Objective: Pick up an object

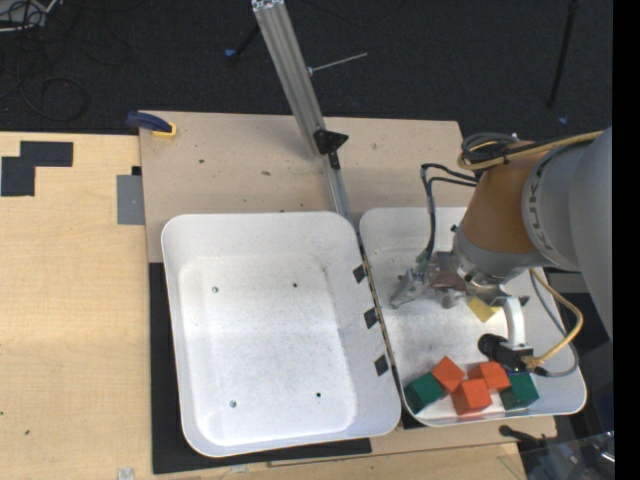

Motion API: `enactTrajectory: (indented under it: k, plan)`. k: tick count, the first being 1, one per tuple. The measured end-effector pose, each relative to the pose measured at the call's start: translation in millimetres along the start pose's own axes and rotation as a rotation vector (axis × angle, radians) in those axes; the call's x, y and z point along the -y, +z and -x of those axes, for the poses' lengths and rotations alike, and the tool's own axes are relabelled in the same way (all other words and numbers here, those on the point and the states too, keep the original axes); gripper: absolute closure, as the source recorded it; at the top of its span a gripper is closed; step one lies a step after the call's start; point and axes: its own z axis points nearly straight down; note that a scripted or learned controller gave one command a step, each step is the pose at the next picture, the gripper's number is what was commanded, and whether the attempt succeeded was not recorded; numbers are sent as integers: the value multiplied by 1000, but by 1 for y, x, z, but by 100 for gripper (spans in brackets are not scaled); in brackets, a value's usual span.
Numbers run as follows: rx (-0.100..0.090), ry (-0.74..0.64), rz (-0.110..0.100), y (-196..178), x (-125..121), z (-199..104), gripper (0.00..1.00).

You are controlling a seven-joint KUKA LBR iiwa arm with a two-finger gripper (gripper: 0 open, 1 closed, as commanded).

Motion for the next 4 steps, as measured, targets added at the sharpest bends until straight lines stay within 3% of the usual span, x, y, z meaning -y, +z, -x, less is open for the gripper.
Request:
enactTrajectory:
  k: [1, 3, 4]
  plan:
    - [-2, 8, -1, -11, 0, 1, 100]
    - [1, -3, 6, -120, -4, -2, 100]
    - [1, -4, 2, -137, -4, -1, 100]
